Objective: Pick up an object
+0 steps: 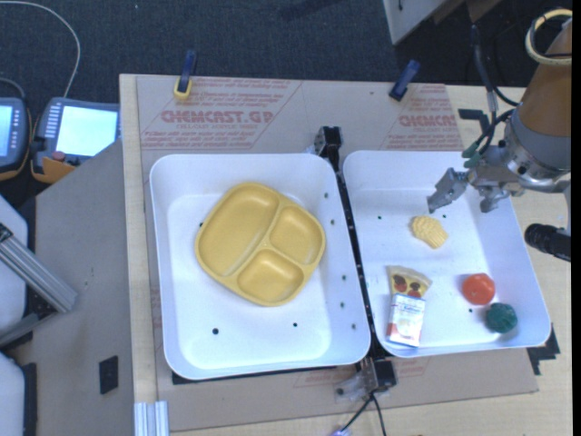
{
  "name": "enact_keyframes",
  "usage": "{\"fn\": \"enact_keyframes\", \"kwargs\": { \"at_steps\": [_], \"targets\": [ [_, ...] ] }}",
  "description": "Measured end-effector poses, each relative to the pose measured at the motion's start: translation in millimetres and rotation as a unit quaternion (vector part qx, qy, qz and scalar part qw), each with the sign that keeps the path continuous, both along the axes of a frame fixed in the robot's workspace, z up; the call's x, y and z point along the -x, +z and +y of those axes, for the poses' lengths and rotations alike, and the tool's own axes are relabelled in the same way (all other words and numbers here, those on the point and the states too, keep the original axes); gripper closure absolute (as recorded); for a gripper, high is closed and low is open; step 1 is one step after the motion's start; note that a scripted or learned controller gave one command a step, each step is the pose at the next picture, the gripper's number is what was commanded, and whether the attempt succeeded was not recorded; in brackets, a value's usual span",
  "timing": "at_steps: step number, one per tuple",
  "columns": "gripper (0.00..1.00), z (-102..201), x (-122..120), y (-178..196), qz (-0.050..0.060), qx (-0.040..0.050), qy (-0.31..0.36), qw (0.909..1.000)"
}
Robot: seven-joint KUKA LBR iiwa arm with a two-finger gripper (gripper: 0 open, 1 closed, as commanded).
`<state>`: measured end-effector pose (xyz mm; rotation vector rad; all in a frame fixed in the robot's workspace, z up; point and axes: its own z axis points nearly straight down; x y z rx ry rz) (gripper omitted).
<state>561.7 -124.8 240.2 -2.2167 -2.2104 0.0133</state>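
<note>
The right bin [381,175] holds a yellow ridged toy [429,232], a flat packet with a pizza picture [408,308], a red ball [478,288] and a dark green ball [500,317]. My gripper [466,196] hangs over the upper right of this bin, its two grey fingers spread open with nothing between them. It is above and a little to the right of the yellow toy, apart from it. The red and green balls lie close together near the bin's front right corner.
The left bin [182,325] carries a yellow divided plate [261,242] near its middle. A black clamp [329,140] sits at the top of the ridge between the bins. Blue clips [186,69] hold the cardboard at the back edge.
</note>
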Motion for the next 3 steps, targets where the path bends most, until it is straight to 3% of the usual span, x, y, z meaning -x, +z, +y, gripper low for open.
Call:
{"fn": "enact_keyframes", "kwargs": {
  "at_steps": [1,2,3],
  "targets": [
    [0.00,0,-2,8,-0.007,0.0009,0.002,1.0000],
    [0.00,-2,8,-44,-0.005,0.0004,0.001,1.0000],
    [0.00,-5,0,-94,-0.005,0.0004,0.001,1.0000]
  ]
}}
